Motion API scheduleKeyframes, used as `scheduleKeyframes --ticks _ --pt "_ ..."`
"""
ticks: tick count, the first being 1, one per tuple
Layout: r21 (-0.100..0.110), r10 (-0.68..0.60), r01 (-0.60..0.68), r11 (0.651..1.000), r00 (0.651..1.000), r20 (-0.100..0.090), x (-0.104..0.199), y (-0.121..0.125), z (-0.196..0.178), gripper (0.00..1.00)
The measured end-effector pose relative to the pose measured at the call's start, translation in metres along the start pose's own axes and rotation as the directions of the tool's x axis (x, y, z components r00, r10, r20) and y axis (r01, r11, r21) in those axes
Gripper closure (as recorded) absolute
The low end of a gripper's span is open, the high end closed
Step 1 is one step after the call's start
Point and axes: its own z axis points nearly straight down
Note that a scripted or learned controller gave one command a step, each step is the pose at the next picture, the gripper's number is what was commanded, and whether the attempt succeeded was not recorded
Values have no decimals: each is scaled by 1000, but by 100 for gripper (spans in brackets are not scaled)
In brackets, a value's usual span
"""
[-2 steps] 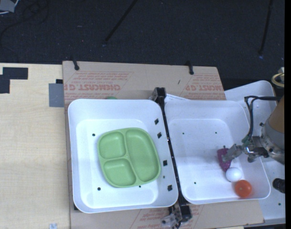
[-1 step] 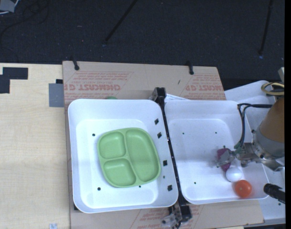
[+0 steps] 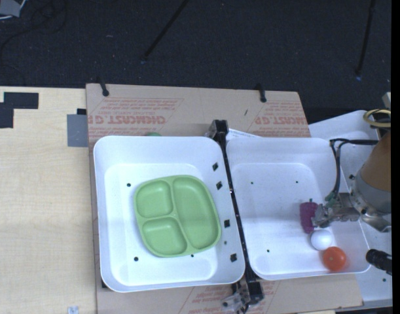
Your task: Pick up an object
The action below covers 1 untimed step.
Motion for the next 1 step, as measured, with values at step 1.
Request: scheduleKeyframes --ticks 1 --pt "-8 -6 6 1000 1000 4 -1 10 -57 100"
